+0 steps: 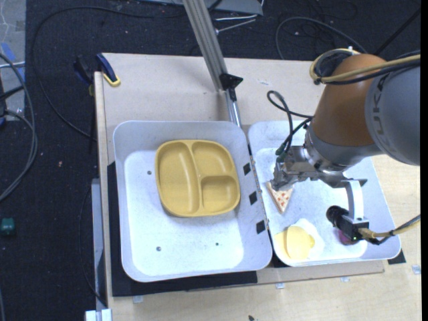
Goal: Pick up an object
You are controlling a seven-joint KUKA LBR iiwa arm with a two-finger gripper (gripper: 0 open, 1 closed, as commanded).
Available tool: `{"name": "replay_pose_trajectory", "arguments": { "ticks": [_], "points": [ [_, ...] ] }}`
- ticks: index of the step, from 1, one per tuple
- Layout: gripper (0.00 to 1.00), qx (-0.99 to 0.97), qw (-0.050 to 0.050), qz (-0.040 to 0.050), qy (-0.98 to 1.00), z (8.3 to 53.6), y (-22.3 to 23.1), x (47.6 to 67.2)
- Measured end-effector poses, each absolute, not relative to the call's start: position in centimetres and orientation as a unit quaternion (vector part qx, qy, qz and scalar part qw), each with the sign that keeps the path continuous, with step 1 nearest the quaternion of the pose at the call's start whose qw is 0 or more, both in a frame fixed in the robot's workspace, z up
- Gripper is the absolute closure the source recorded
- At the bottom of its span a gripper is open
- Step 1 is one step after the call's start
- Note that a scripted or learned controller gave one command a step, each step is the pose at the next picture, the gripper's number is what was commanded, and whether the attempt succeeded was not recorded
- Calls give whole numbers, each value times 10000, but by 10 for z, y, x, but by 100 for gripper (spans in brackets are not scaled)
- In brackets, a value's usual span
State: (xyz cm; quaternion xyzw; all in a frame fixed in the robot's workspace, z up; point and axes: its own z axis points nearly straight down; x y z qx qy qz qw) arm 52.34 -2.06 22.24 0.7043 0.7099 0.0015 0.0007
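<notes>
Grey hand (281, 179) hangs just above pizza slice (281, 197); grip state unclear.

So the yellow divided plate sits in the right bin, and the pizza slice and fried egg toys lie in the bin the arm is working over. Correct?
Not quite. The camera view shows the yellow divided plate in the left bin, not the right one. The rest holds: the pizza slice and fried egg lie in the right bin, where the gripper hangs above the slice.
</notes>
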Motion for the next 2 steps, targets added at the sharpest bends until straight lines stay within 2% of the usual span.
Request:
{"name": "replay_pose_trajectory", "arguments": {
  "ticks": [1, 2],
  "points": [
    [100, 7041, 3, 11, 7101, 219, 24, 549],
    [100, 7044, 6, 14, 7098, 231, 69, 561]
  ]
}}
